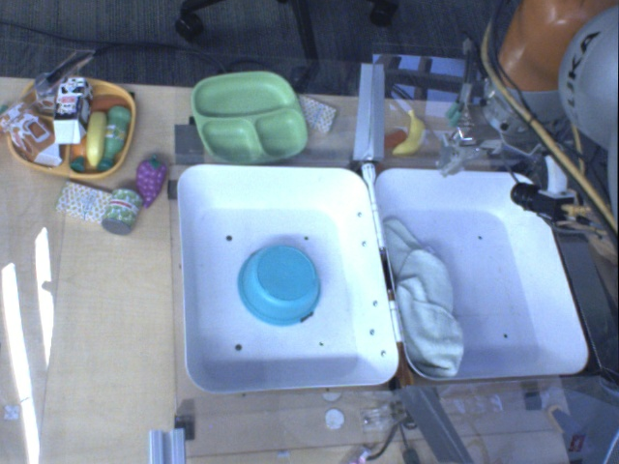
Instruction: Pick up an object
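A round blue bowl (280,283) lies upside down in the middle of the left bin (208,356). A crumpled white cloth (426,298) rests along the left wall of the right bin (542,346). The arm's orange band (542,22) shows at the top right. My gripper (455,150) hangs over the far rim of the right bin, well away from both the cloth and the bowl. Nothing can be seen held in it.
A green divided plate (250,116) sits behind the left bin. A toy banana (411,135) lies behind the right bin. At far left are a yellow bowl (122,95) of toy food, purple grapes (150,177) and a small can (121,211). Cables (551,201) run along the right side.
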Available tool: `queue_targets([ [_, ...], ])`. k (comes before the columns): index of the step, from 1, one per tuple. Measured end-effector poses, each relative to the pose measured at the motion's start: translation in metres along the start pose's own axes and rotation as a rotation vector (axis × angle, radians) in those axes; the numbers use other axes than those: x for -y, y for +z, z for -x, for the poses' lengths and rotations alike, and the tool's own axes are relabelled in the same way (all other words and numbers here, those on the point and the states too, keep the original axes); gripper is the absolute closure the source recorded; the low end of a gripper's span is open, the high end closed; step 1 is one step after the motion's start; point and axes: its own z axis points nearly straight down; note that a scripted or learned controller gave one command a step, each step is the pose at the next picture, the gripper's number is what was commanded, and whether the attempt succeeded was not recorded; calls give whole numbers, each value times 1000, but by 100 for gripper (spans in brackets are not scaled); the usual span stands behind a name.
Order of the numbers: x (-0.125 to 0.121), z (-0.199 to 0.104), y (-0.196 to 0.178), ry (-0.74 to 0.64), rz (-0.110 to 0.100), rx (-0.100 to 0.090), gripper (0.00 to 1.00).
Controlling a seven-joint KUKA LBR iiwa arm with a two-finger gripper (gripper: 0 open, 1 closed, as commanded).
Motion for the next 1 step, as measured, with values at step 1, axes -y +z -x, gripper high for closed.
queue_targets([
  [1,3,13,98,-26,-4,-1,100],
])
